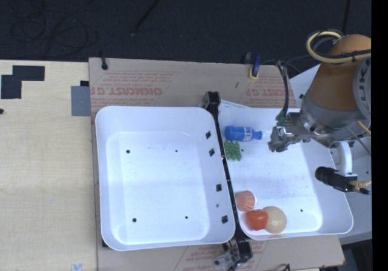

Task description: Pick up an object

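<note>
The right bin (303,200) holds a small blue bottle (242,134) lying on its side near the far left corner, with a green leafy item (233,152) just in front of it. In the near left corner sit a pale orange ball (245,199), a red round fruit (257,219) and a cream round fruit (275,219), close together. My gripper (278,142) hangs over the far part of the right bin, to the right of the blue bottle and apart from it. Nothing shows between its fingers.
The left bin (157,179) lies beside the right one, with a black divider strip (219,167) running between them. Cardboard (182,85) lies under both bins. The arm's grey and orange body (336,94) stands over the right bin's far right side.
</note>
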`<act>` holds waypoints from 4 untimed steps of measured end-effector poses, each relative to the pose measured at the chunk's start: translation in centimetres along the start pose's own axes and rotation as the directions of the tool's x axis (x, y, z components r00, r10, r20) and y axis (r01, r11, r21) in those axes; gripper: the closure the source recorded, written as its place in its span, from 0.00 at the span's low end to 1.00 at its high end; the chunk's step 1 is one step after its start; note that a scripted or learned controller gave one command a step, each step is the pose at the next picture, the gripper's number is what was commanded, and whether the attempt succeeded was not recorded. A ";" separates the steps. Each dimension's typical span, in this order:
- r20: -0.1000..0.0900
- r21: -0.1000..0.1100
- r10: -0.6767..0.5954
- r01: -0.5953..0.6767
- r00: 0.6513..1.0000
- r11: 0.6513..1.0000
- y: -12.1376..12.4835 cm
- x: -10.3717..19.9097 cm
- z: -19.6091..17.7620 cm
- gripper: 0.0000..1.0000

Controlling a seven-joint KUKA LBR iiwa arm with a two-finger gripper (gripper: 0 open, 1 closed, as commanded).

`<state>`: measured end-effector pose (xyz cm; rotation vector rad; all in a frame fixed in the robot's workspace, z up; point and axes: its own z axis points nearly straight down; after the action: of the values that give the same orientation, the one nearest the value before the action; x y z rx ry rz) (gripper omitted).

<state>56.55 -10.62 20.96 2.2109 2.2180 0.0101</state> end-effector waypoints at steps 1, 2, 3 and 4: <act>-0.005 0.019 0.001 -0.001 1.000 1.000 -4.1 5.9 1.3 1.00; -0.004 0.014 0.000 0.001 1.000 1.000 -0.9 10.6 2.3 1.00; -0.005 0.012 -0.003 0.003 1.000 1.000 1.8 17.7 1.2 1.00; -0.006 0.001 -0.002 0.002 1.000 1.000 4.8 22.5 -9.3 1.00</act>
<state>61.21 11.92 30.28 2.2120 2.2239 0.0153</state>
